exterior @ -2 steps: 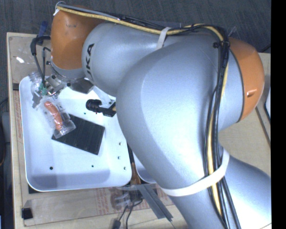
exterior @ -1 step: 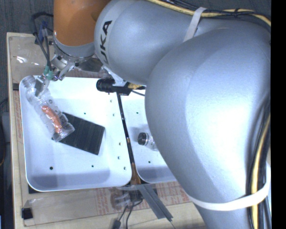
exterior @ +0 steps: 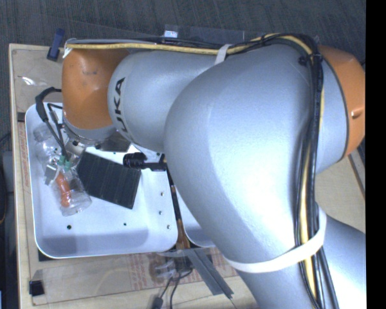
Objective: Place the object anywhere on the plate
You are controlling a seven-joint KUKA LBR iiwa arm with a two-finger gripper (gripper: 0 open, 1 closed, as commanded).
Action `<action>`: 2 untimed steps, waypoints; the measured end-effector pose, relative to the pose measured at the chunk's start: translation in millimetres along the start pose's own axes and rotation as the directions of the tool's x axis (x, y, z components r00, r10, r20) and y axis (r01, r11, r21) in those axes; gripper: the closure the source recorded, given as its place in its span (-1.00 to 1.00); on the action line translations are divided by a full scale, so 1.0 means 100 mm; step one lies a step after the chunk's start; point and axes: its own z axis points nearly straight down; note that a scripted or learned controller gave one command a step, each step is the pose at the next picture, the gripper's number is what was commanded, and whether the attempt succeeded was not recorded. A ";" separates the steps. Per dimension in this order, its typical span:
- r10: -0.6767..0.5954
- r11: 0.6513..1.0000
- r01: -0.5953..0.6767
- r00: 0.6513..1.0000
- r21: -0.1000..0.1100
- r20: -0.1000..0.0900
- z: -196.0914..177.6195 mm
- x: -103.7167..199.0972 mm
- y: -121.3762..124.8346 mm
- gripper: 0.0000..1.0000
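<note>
The pincer (exterior: 60, 158) hangs low over the white bin (exterior: 90, 244) at frame left; its opening I cannot tell. A clear-and-orange object (exterior: 67, 195) lies just below it in the frame, long axis roughly vertical.

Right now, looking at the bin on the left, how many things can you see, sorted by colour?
Black: 1, a flat ribbed slab
Clear with orange: 1, a plastic piece
Green: 1, a small bit, too blurred to name
Total: 3 in the left bin; the arm covers the rest of the bench.
</note>
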 end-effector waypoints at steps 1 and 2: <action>0.003 1.000 -0.003 1.000 0.007 0.000 -0.08 -0.03 -0.03 1.00; 0.108 0.993 -0.107 0.994 -0.039 0.018 0.07 0.10 -0.12 1.00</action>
